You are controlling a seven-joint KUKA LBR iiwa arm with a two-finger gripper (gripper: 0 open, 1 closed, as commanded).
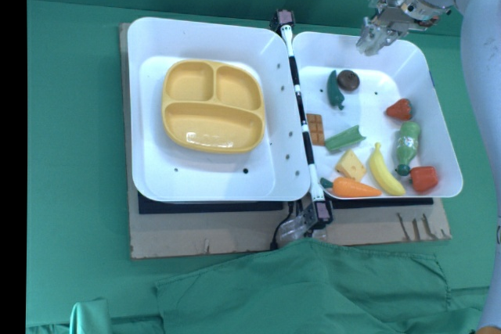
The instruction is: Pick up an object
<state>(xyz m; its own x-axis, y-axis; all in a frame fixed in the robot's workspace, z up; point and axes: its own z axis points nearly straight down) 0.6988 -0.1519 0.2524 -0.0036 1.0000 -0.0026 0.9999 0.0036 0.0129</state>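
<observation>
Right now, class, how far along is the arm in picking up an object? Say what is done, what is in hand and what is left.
Done: the gripper hangs over the far rim of the right bin. In hand: nothing shows between its fingers. Left: the whole pick. The banana, carrot, cheese and the other toys all lie on the bin floor. The yellow plate sits in the left bin.
</observation>
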